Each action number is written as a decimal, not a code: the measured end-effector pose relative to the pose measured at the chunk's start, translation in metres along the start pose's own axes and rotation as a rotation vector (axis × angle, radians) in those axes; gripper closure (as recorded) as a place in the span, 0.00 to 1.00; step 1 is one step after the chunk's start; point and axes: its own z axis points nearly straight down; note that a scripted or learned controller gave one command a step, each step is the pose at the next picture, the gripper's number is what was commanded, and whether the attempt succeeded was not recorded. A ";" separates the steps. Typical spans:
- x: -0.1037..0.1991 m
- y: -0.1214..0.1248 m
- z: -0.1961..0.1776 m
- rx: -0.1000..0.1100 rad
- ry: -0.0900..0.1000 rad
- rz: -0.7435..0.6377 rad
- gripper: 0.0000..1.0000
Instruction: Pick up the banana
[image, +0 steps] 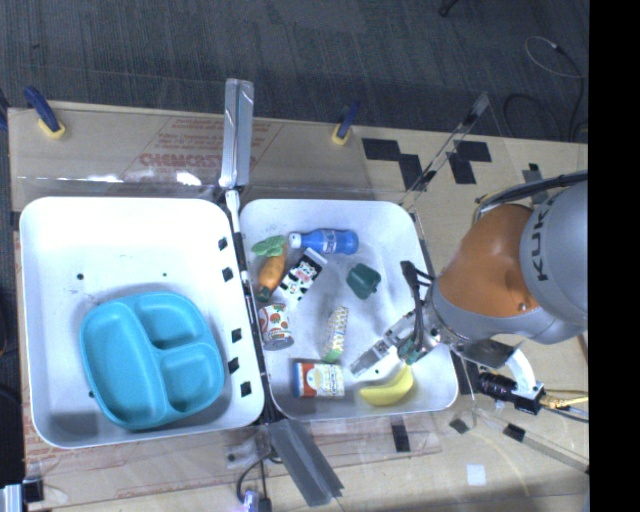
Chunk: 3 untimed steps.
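- The banana (391, 388) lies in the right bin (385, 214), in its near right corner, close against the front wall.
- The gripper (372, 359) sits low over that corner, just above the banana; its two fingers (360, 364) are spread, with nothing between them, their tips pointing left toward the small carton.
- A red and white carton (319, 379) lies just left of the banana, near the front wall; its print is too small to read.
- A clear wrapped packet (336, 331) lies above the carton, beside the gripper's fingers.
- A small can with a red and white label (275, 326) stands by the bin's left wall; the writing on it cannot be read.
- Further back sit a black and white spotted box (298, 277), a carrot-like orange piece (270, 271), a green leafy piece (267, 245), a blue bottle (325, 241) on its side and a dark green block (363, 279).
- The left bin (60, 225) holds a blue divided tray (155, 357).
- The arm's grey casing bears large dark letters at the right edge, cut off; "KU" can be made out.
- Faint red print on the cardboard behind the bins is not legible.
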 end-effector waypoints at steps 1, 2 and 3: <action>-0.005 -0.001 0.019 -0.002 -0.003 -0.030 0.00; -0.005 -0.001 0.019 -0.002 -0.003 -0.030 0.00; -0.005 -0.001 0.019 -0.002 -0.003 -0.030 0.00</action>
